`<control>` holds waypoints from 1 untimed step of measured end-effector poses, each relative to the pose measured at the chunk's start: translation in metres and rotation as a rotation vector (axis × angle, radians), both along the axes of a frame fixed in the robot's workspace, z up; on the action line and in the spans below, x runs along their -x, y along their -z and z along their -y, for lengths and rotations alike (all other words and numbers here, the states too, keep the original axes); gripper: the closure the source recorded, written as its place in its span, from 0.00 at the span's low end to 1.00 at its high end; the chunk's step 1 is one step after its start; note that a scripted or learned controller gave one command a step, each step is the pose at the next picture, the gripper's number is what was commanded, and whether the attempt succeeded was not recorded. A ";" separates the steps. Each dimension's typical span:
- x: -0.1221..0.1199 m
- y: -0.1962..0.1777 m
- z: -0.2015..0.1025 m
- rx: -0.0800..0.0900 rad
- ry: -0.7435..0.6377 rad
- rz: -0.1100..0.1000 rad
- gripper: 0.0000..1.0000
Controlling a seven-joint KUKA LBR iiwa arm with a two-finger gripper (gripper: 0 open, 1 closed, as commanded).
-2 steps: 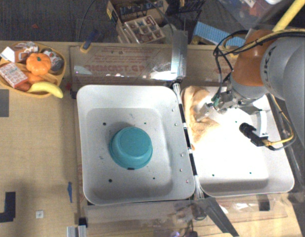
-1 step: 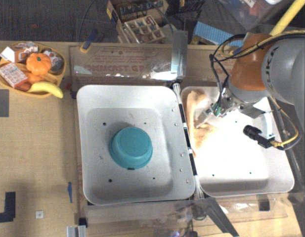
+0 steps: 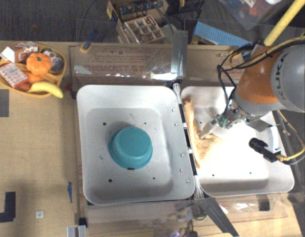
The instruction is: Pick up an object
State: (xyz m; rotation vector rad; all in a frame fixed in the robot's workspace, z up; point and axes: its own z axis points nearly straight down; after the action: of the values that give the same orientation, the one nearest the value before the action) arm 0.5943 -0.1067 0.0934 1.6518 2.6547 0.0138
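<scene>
Teal bowl [image 3: 131, 147]: sat mid left bin [image 3: 88, 102], untouched.
Gripper [image 3: 222, 121]: low in right bin [image 3: 251, 181]; grip state unreadable.
Progress: nothing lifted.

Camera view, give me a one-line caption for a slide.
KUKA arm lowers its tool into the right bin while a teal bowl sits upside down in the left bin.

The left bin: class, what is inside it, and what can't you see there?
Inside the left bin sits one teal bowl, upside down, near the middle of the floor. Small dark specks dot the white floor around it. Whatever may lie beneath the bowl is covered.
</scene>
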 end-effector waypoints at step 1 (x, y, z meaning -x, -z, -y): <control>0.031 0.000 -0.006 0.002 -0.010 0.003 0.00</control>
State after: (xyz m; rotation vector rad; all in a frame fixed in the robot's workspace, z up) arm 0.5632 -0.1003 0.0937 1.6369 2.6597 0.0139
